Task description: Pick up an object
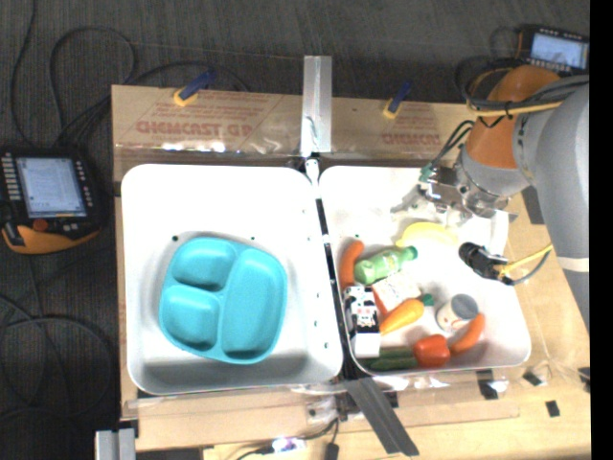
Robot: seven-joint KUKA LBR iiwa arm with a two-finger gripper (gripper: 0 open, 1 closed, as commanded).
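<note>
Turquoise tray (223,300), white bins (144,195)

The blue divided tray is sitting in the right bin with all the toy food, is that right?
Not quite. The camera view shows the blue divided tray alone in the left bin; the toy food is in the right bin.

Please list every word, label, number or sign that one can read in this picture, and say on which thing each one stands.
"HIGHCAST GP", printed in red on the brown cardboard sheet behind the left bin; the letters are faint, so this reading is uncertain.
Red print on the same cardboard behind the right bin: too blurred to read.
Handheld pendant screen at the left: text too small to read.
Label on the green bottle: too small to read.
Black and white carton: no readable text.
</note>
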